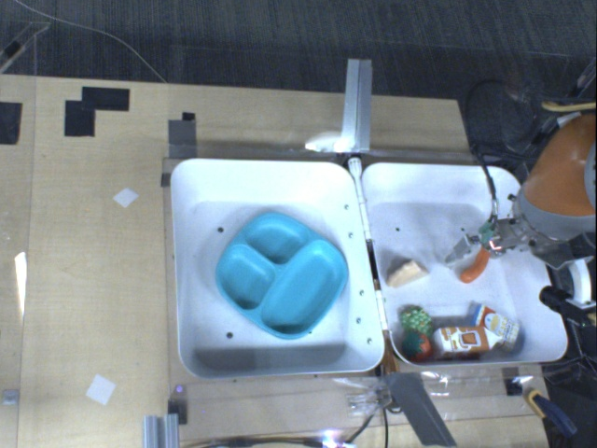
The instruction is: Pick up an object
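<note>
The claw (474,246) hangs in the right bin (438,189), right over an orange carrot-like toy (475,266); whether it is clenched I cannot tell. The toy looks light, stiff, and smooth, likely slippery; gripping across its narrow middle seems best.

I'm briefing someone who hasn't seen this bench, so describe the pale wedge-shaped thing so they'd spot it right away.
Look at the right-hand white bin, not the one holding the blue divided plate. Near that bin's left wall, about halfway down, lies a small pale beige wedge. It is the only plain, pale item: the carrot is orange and the carton carries print.
</note>
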Action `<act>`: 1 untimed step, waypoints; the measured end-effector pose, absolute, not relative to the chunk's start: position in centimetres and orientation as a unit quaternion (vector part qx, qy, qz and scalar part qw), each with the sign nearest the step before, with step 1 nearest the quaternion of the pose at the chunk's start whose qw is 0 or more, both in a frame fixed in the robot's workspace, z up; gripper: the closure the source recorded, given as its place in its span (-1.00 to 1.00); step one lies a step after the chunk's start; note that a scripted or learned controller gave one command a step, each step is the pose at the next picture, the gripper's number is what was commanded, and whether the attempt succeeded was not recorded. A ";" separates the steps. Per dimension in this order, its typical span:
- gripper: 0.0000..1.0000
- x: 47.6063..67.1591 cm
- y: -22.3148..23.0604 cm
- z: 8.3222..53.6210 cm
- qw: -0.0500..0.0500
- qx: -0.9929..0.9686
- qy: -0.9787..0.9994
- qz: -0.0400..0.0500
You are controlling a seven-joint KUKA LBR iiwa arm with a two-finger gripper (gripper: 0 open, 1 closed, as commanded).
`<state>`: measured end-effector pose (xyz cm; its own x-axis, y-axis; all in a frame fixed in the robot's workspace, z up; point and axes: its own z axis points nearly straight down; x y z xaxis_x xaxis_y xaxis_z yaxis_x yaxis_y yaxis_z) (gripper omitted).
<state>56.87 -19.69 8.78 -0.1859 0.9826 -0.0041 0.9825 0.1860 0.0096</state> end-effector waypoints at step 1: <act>1.00 57.2 -19.7 10.1 0.009 0.637 0.770 0.004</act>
